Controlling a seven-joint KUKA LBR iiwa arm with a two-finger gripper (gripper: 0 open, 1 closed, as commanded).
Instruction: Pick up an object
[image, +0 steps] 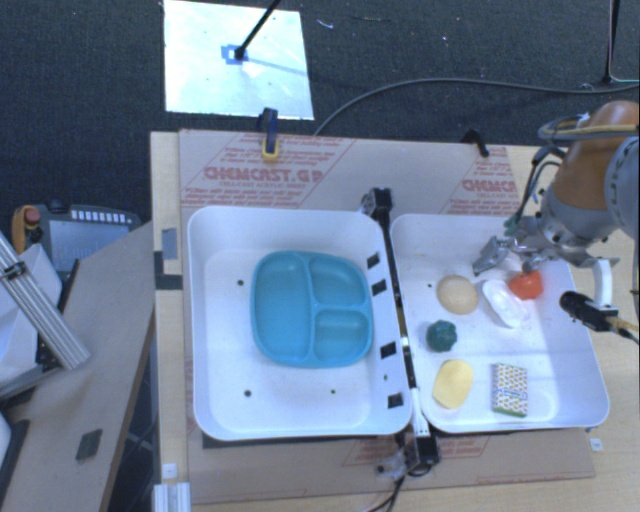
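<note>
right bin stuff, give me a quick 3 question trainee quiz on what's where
1. True or false: the blue divided plate lies in the right bin.
2. Which item sits nearest the gripper? A) patterned box B) orange-red ball C) dark green ball
3. Fill in: the yellow piece lies just in front of the dark green ____.

Key: 1 false, it is in the left bin; 2 B; 3 ball.
</note>
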